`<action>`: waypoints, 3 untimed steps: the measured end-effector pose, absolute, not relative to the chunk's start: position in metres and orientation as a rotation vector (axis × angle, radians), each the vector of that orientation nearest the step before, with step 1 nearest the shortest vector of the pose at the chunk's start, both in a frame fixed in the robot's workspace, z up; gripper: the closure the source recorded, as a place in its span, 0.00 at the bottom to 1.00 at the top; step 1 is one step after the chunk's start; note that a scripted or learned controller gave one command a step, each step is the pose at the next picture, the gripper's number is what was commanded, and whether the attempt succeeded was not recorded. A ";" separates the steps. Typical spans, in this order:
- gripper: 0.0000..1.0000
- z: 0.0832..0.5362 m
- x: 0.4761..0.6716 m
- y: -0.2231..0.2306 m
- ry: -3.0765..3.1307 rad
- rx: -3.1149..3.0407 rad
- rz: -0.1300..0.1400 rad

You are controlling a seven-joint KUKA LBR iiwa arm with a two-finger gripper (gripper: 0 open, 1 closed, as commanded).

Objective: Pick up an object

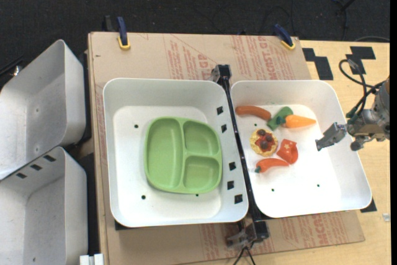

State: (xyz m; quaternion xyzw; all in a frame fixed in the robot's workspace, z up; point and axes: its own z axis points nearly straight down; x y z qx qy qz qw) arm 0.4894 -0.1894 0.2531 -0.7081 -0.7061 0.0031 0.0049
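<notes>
Apparently we hang the claw (pixel 338 136), grip unclear, over the right bin's (pixel 347 195) right edge, clear of the toy food (pixel 273 136) we'll pick from.

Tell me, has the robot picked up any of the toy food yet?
Not yet. The gripper is over the right bin, with nothing between its fingers. The carrot, sausage, tart and peppers all lie in that bin. Reaching and grabbing one is left.
</notes>
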 end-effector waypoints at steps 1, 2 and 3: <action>0.00 0.258 0.492 -0.189 -2.222 -2.221 0.001; 0.00 0.196 0.487 -0.183 -2.216 -2.218 0.005; 0.00 0.135 0.488 -0.189 -2.216 -2.220 0.004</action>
